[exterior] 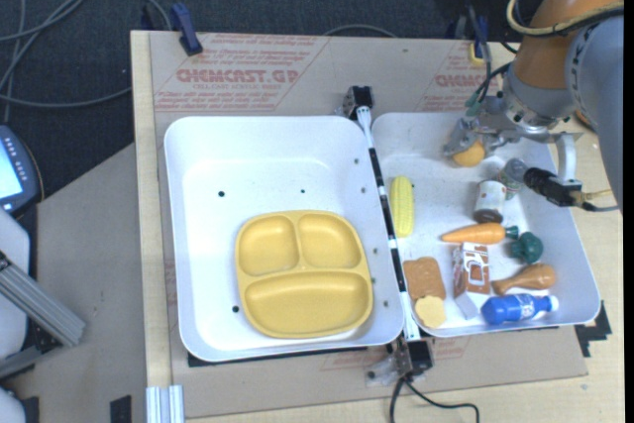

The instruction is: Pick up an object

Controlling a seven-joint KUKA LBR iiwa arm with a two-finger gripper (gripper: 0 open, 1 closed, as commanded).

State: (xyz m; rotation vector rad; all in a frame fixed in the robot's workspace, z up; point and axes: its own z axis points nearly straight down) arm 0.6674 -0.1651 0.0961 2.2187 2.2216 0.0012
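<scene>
Yellow little object [469, 154] sits at the top left of the right bin [584, 263], right under the hand [477, 136]. It's too blurry and half covered to say what it is or which way it points. Can't tell how the hand is set either. Corn cob [401, 205] by the divider runs top to bottom. Carrot [475, 234] lies sideways, tip pointing left. Cardboard on the tabletop [238, 74] reads "CHEMCAST GP".
</scene>
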